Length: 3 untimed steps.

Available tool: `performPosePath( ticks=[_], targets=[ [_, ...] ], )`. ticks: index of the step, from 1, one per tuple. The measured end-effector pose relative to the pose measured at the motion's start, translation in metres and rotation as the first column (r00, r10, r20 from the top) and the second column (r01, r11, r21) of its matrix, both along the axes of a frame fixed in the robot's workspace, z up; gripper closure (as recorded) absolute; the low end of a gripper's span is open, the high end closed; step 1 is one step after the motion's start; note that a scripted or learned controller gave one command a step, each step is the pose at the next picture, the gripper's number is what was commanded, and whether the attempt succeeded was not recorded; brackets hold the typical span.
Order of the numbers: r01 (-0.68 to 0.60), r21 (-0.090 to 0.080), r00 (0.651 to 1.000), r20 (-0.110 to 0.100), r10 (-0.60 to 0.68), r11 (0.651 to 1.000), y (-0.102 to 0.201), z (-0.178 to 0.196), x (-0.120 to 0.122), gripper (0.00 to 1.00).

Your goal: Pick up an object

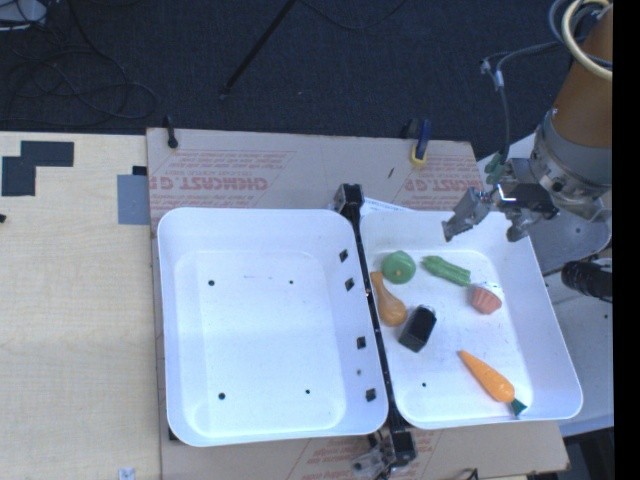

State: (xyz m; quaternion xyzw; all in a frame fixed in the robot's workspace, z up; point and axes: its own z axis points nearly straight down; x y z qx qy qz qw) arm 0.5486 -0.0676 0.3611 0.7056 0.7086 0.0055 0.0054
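The arm (585, 88) comes in from the right edge of the view, its orange band high near the top right corner and the grey wrist below it, angled down and leftward toward the far right corner of the right bin (555, 368). The hand (490, 223) hangs above that bin's far edge, clear of everything inside it. Its two dark fingers (462, 218) stand wide apart, one pointing down-left over the far rim, the other nearer the bin's right edge, and nothing sits between them.

All the loose things lie in the right bin. A green round fruit (399, 266) rests near the bin's left edge, toward the far side. Just beside it, closer to the left edge, an orange-brown piece (388, 303) lies lengthwise along the divider. A black block (417, 328) lies just beside that piece's lower end, tilted, about mid-bin. A green elongated vegetable (446, 269) lies slantwise near the far edge, under the hand. A pinkish-red piece (485, 299) sits toward the right edge, near the green vegetable. A carrot (489, 377) lies diagonally near the front right corner, its green tip close to the front rim.

The left bin (180, 268) sits alongside on the cardboard-covered surface (250, 173)
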Motion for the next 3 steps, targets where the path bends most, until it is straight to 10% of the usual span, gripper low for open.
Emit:
performPosePath(
  ticks=[1, 2, 3],
  targets=[
    [-0.002, -0.001, 1.000, -0.019, 0.002, 1.000, 0.000, -0.001, -0.001, 1.00],
    [-0.003, 0.003, 1.000, -0.025, 0.003, 1.000, 0.079, -0.038, -0.039, 1.00],
    [-0.004, 0.002, 1.000, -0.007, 0.004, 1.000, 0.150, 0.060, -0.007, 1.00]
  ],
)
